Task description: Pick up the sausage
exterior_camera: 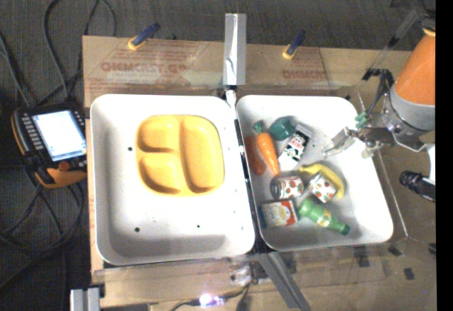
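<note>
The sausage [251, 156], a reddish-brown stick, lies along the left wall of the right bin [368, 232], close beside an orange carrot [267, 152]. My gripper [340, 143] hangs over the right bin's upper right part, pointing left, well to the right of the sausage and apart from it. Nothing shows in its grasp. The arm with its orange band [417, 76] comes in from the right edge.
Also in the right bin are a teal item [283, 125], a black-and-white carton [294, 148], a can [284, 188], a banana [333, 178], a green bottle [322, 218] and a small box [277, 214]. The left bin [113, 232] holds a yellow divided plate [180, 154].
</note>
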### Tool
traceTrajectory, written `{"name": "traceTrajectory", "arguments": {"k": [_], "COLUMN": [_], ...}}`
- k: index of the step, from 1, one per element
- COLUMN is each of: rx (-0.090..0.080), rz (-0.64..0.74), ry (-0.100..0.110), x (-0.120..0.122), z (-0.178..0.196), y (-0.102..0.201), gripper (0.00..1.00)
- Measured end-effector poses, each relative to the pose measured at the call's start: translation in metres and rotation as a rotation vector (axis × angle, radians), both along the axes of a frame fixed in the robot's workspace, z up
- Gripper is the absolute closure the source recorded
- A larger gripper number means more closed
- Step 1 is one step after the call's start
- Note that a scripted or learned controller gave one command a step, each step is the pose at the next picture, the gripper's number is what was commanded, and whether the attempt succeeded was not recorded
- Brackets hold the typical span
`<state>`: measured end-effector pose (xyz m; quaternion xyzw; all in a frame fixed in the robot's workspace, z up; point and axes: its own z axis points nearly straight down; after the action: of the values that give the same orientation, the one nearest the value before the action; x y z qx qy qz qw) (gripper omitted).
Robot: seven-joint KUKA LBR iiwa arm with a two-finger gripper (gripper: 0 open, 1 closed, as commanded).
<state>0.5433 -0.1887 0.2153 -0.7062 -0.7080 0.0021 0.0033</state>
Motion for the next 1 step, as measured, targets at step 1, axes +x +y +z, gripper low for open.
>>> {"name": "traceTrajectory", "arguments": {"k": [1], "rx": [-0.003], "rz": [-0.032], "ry": [0.0], "x": [0.0577], "z": [-0.1103], "y": [0.0704], "gripper": [0.0]}}
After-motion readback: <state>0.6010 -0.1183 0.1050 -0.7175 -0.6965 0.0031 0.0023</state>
